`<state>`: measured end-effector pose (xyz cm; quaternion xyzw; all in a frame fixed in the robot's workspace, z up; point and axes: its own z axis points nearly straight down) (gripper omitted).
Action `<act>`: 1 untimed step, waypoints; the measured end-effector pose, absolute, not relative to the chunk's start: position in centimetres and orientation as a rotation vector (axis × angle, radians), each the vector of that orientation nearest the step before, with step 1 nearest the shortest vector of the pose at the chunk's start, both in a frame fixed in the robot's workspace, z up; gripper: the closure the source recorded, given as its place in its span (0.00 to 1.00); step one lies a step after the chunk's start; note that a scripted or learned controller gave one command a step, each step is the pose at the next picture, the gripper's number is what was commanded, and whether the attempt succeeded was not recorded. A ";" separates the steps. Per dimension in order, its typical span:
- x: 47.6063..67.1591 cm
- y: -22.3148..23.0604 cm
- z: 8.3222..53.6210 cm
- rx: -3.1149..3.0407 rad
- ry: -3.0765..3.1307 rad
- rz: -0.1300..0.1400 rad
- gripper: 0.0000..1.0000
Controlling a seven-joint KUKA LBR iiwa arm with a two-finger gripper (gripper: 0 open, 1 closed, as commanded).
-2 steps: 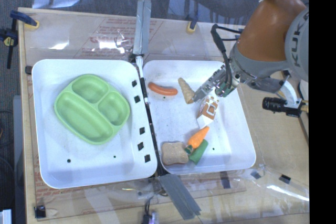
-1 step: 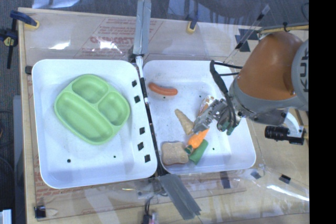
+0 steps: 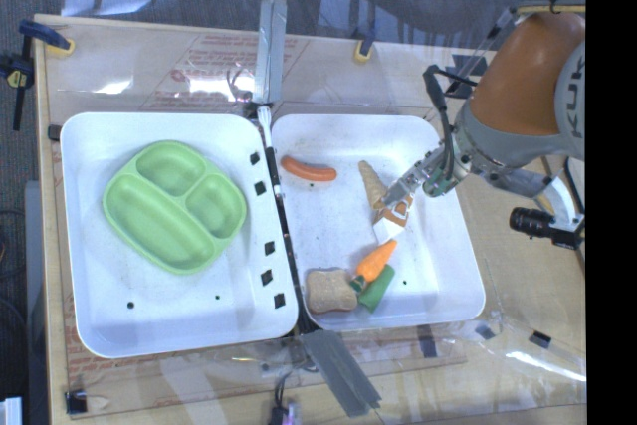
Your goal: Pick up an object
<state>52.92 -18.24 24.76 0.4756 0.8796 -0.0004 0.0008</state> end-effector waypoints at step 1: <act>59.0 -11.9 23.1 1.871 2.527 -0.002 1.00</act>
